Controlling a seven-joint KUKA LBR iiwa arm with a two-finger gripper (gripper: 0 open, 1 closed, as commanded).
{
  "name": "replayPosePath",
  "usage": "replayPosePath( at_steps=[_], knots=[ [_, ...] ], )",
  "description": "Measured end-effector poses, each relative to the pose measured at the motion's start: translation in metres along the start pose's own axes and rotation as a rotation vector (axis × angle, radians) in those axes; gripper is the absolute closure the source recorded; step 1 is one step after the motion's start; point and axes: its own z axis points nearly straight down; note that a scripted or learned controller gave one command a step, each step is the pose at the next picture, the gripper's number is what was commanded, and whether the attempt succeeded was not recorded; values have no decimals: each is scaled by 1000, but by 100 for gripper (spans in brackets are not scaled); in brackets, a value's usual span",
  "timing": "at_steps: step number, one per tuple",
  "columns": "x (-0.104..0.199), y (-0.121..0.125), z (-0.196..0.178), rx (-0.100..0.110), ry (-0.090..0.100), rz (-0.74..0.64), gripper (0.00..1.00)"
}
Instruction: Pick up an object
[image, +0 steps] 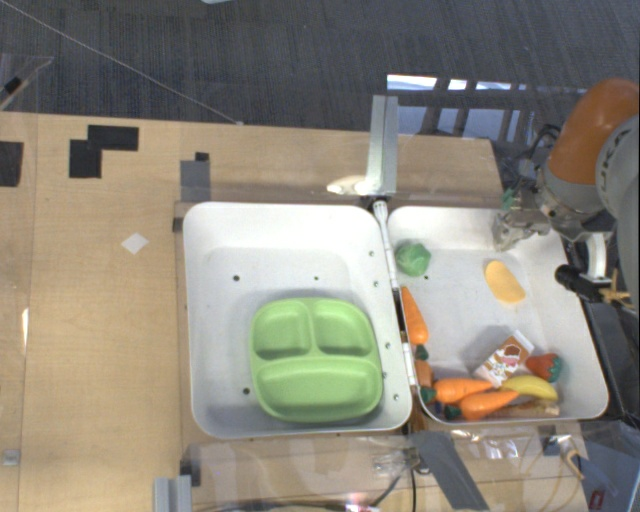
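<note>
The right bin (470, 232) holds a green leafy ball (412, 258) at its left wall, a yellow-orange oval piece (506, 281), a carrot (414, 318) along the left wall, and a heap at the front: two more carrots (478, 395), a banana (530, 387), a small printed carton (504, 362) and a red piece (543, 366). My gripper (517, 226) hangs over the bin's back right corner, above and just behind the yellow-orange piece. Nothing shows between its fingers.
The left bin (220, 240) bears a green divided plate (315, 358) toward its front. A metal post (383, 145) stands behind the wall between the two bins. The arm's orange band (588, 140) sits at the right edge.
</note>
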Motion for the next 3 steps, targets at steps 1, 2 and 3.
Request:
replayPosePath(
  at_steps=[1,2,3],
  knots=[
    [2,0,0,3,4,-2,0],
    [-5,-37,12,3,-2,-50,0],
    [-3,-33,-1,-6,-2,-53,100]
  ],
)
